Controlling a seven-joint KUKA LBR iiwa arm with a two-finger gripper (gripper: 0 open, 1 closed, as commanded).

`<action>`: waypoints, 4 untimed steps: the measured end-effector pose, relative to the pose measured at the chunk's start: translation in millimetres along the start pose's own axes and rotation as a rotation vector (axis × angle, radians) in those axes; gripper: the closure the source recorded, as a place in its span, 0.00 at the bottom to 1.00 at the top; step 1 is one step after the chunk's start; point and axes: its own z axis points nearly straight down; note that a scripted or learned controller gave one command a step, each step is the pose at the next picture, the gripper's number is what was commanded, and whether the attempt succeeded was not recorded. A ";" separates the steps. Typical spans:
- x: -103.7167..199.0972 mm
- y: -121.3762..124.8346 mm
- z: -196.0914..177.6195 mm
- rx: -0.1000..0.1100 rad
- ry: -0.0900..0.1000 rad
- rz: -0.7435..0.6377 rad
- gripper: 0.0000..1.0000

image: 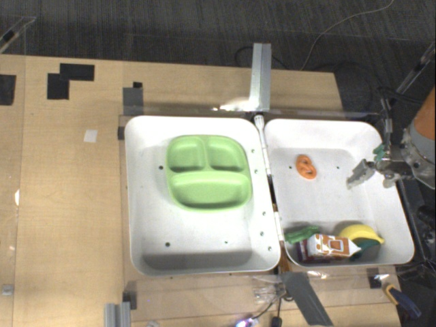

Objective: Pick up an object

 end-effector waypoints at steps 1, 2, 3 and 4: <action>34.2 41.9 119.9 -0.003 0.000 -0.086 0.00; 50.7 123.4 123.3 -0.015 -0.003 -0.206 0.00; 52.9 125.8 113.0 -0.017 -0.002 -0.213 1.00; 133.7 145.2 28.2 -0.004 0.000 -0.227 1.00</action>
